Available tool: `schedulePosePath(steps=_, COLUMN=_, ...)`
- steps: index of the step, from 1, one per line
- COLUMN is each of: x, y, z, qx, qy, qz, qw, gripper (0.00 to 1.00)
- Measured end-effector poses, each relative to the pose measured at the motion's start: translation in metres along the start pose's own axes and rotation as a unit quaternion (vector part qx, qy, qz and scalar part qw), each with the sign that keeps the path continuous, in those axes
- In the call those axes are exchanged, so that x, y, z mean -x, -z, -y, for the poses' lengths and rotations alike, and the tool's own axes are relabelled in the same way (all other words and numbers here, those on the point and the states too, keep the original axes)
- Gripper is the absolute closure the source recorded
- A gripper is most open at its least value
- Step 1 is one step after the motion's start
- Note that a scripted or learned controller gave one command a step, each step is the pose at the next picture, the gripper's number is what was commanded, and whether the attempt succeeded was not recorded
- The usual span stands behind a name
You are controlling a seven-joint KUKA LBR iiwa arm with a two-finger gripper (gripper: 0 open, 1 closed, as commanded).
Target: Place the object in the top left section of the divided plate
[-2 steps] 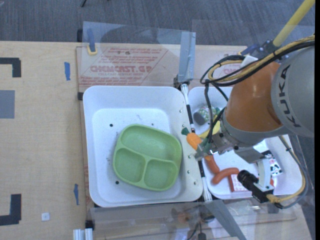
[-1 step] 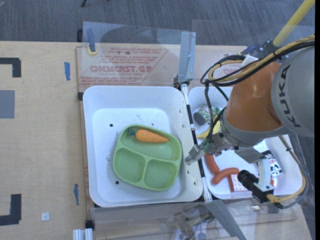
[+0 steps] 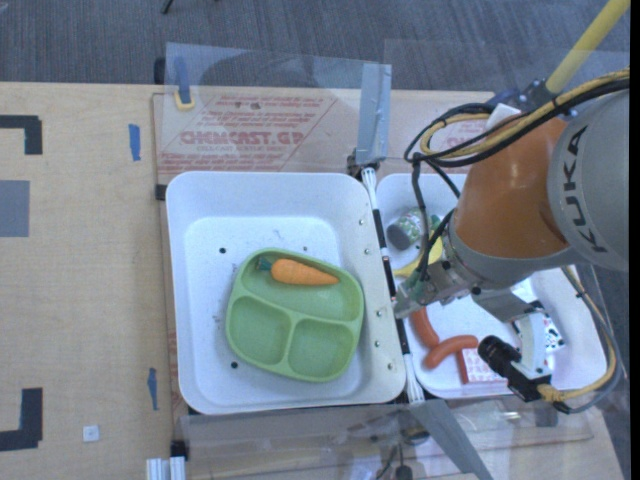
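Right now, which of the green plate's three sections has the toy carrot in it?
The long section along the far edge of the green divided plastic plate holds the orange toy carrot; the two smaller near sections hold nothing.

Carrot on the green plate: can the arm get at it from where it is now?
Probably yes. The carrot lies exposed in the green divided plate's top section in the left bin, with nothing over it. The arm hangs over the right bin, so it must cross the rims between the bins.

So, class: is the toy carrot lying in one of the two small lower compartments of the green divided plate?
No. The carrot lies in the long upper compartment of the green divided plate, and both lower compartments hold nothing.
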State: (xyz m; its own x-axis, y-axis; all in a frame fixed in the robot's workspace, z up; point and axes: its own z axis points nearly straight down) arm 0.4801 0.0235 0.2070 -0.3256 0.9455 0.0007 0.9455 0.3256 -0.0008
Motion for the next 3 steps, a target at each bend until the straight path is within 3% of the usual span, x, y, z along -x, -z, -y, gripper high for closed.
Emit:
schedulePosePath(steps=1, x=-0.057, y=-0.019, z=-0.018, qx=-0.001, qy=0.025, qz=-0.001, qw=0.9997, gripper=1.00)
schedulePosePath(steps=2, x=-0.091, y=0.026, z=-0.031, qx=0.002, qy=0.157, qz=0.001, qw=0.9877, gripper=1.00)
schedulePosePath(steps=3, x=-0.103, y=-0.044, z=-0.033, qx=-0.003, qy=0.247, qz=-0.001, qw=0.9690, gripper=1.00)
